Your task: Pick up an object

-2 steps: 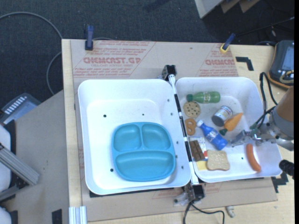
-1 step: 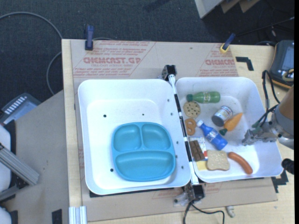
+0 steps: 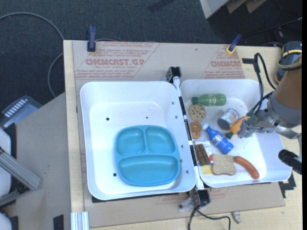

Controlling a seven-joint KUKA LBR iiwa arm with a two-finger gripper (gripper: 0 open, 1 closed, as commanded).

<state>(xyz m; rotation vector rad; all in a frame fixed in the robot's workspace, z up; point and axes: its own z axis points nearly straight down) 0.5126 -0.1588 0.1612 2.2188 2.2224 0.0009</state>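
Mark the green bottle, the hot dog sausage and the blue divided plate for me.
green bottle (image 3: 209, 99): camera view, on the middle of its body.
hot dog sausage (image 3: 247, 166): camera view, on its middle.
blue divided plate (image 3: 147, 169): camera view, on the floor of its large compartment.

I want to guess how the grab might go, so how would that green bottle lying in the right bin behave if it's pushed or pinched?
The green plastic bottle lies on its side, so its round body would probably roll when nudged. It looks smooth and small, likely light, and may slip from the gripper.
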